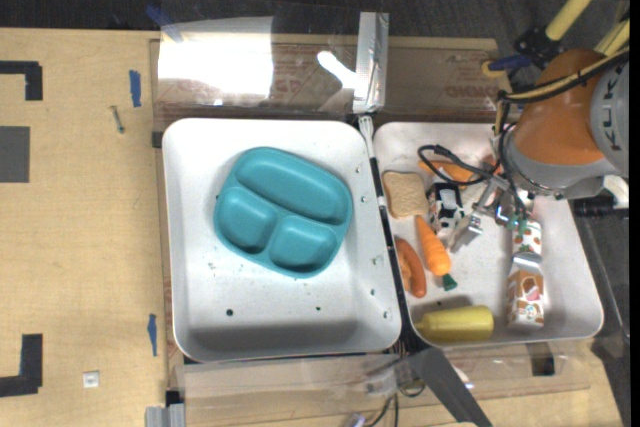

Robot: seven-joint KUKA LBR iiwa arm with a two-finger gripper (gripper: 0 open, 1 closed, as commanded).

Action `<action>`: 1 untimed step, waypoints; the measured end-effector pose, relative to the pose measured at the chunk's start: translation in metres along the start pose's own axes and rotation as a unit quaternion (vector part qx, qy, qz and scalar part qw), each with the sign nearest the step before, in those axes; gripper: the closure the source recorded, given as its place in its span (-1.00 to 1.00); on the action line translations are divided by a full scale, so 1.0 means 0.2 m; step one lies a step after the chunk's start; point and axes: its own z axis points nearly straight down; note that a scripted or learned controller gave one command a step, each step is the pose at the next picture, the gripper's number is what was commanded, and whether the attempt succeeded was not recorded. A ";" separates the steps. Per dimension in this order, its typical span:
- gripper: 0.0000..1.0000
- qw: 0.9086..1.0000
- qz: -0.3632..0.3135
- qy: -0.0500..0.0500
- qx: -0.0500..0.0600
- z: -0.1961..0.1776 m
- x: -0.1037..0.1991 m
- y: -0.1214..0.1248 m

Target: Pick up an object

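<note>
1. Left bin (190,315) held a teal divided tray (283,209), set slightly toward the far side; bare white floor lay all round it, widest along the near edge.
2. Right bin (585,300) was crowded. Arm (560,115) reached in from the right, over the bin's far right corner.
3. Gripper (470,225) sat low near the bin's middle, beside a small black-and-white object (446,207). Whether its jaws stood apart or together could not be told; nothing was seen between them.
4. Bread slice (404,193) lay against the left wall, far half. Orange carrot (433,248) and red-brown sausage (411,267) lay side by side just nearer, the sausage close to the left wall.
5. Yellow corn-like piece (456,321) lay along the near edge.
6. Brown-and-white carton (526,297) lay at the near right, with open floor between it and the carrot.
</note>
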 end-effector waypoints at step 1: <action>-1.00 0.999 0.043 -0.006 0.005 -0.01 0.31 0.01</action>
